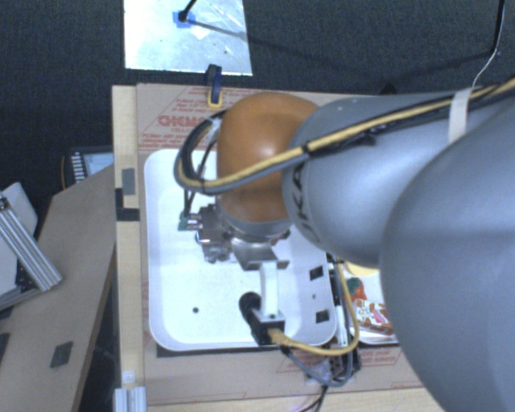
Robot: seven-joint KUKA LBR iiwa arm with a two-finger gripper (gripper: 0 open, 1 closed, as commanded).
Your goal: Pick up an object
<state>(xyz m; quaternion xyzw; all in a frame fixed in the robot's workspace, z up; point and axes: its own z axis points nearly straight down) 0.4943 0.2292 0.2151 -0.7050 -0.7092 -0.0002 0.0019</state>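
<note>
My gripper (204, 232) hangs low over the middle of the left white bin (167, 316), under the orange band of the wrist (253, 157). The wrist and the grey arm (412, 196) hide most of it, and I see nothing held. A colourful printed object (371, 309), yellow and red with white, lies in the right bin, partly covered by the arm. A tiny dark speck (196, 309) rests on the left bin's floor, below and left of the gripper.
The bins sit on a brown cardboard sheet (176, 114) over the bench. A shiny foil sheet (187, 24) lies at the back. The arm blocks nearly all of the right bin. Bare white floor shows in the left bin's front-left part.
</note>
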